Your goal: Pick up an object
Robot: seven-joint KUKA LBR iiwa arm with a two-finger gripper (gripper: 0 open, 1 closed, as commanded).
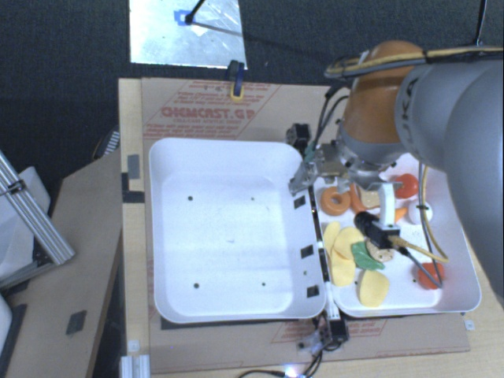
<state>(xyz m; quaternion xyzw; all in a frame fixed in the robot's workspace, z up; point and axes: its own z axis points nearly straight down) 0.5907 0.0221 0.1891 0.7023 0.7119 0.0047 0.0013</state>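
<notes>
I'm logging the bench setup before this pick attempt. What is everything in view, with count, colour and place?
left bin: one, white, middle of the view
right bin: one, white, beside it on the view's right
ring: one, orange, right bin, near its left wall
flat pieces: about three, yellow, right bin, near-left part
leafy piece: one, green, touching the yellow pieces
red pieces: at least two, red, right bin, one far, one near
cardboard sheet: one, tan with red print, under both bins
shiny panel: one, silvery, beyond the bins
clamp: one, blue and yellow, cardboard's far edge
arm: one, grey with orange band, over the right bin
</notes>
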